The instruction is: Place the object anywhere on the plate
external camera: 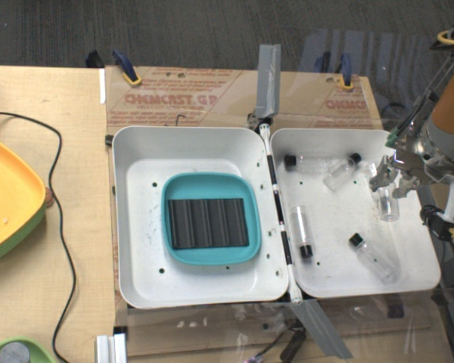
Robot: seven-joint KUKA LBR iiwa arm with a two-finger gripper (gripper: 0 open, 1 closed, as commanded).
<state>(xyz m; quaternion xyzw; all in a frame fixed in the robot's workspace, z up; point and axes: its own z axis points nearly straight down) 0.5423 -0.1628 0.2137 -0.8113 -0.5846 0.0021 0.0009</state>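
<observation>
Your tool (390,178) sits over the right bin (408,274), toward its 3 o'clock edge, with a clear vial (388,205) hanging upright between its fingers, so it is clenched on that vial. The teal plate (210,259) with its dark ribbed centre lies in the middle of the left bin (132,278), well apart from the tool, at its 9 o'clock.

You can see more clear vials with black caps in the right bin: one (301,231) lying lengthwise near the bin's 8 o'clock side, one (373,257) tilted at 5 o'clock, and two near 12 o'clock (339,174), (293,159). A yellow dish (7,203) rests on the bench (76,308) at far 9 o'clock.
</observation>
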